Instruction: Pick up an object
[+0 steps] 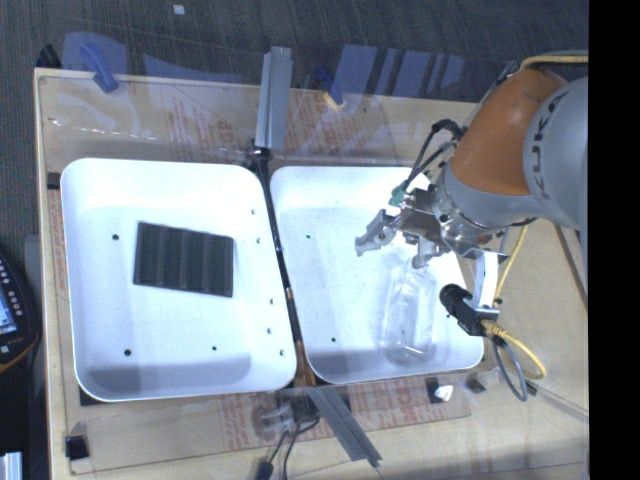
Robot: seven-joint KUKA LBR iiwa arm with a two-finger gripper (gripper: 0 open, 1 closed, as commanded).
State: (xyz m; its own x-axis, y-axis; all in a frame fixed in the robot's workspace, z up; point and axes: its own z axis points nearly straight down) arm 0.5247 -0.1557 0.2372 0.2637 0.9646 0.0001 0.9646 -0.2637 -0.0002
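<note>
A clear plastic bottle (405, 313) lies in the right bin (330, 268), near its front right corner. A dark ribbed rectangular pad (184, 259) lies flat in the left bin (90, 268). My gripper (400, 245) hangs over the right bin, just behind the bottle's upper end. Its fingers (374, 236) are open with nothing between them. The grey arm with its orange band (505, 138) comes in from the right.
A metal bar (272, 98) stands behind the seam between the bins. Cables and a black connector (462, 308) hang over the right bin's right rim. A metal bracket (335, 428) lies in front of the bins.
</note>
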